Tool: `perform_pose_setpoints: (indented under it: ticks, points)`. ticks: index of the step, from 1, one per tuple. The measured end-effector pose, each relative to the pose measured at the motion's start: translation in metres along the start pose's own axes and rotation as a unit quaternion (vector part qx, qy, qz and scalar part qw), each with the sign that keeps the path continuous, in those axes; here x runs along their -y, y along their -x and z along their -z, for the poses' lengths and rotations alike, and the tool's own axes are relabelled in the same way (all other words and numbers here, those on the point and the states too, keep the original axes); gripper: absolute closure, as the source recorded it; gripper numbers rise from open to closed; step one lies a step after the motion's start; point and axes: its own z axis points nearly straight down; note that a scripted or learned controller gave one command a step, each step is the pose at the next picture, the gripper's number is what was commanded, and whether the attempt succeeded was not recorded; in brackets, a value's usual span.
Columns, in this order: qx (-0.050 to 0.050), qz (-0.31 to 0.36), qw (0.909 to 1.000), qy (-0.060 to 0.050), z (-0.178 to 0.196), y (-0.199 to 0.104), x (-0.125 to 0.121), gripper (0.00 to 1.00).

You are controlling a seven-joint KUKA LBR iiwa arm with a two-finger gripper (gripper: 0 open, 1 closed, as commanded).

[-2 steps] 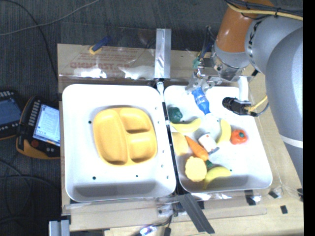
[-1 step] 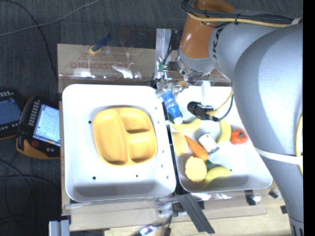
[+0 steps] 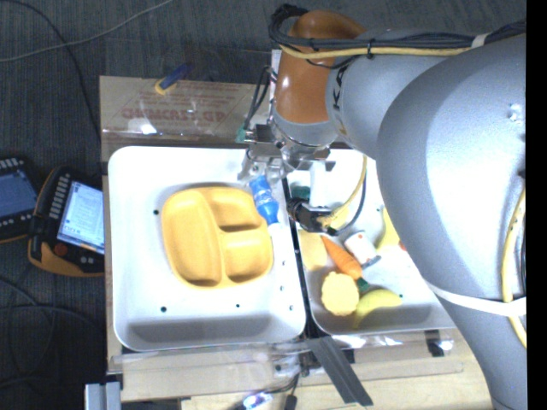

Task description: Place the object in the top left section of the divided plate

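A yellow divided plate (image 3: 195, 239) lies in the left bin (image 3: 137, 263), with one large section on its left and two smaller ones on its right. My gripper (image 3: 263, 178) hangs over the plate's upper right corner, near the wall between the bins. A small blue and white object (image 3: 266, 203) pokes down from between its fingers, slanting over the plate's rim, so the gripper is shut on it. The object's upper end is hidden by the fingers.
The right bin (image 3: 414, 316) holds an orange carrot (image 3: 343, 259), a round yellow item (image 3: 338, 295), a yellow-green fruit (image 3: 378, 301) and a white piece (image 3: 360, 244). Brown cardboard (image 3: 179, 109) lies behind the bins. A handheld screen (image 3: 73, 220) sits on the floor at left.
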Motion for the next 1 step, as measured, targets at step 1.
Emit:
perform_pose_setpoints:
  ticks: [1]
  points:
    - [0.0,0.0,1.0,0.0,0.0,0.0001,0.0,0.0]
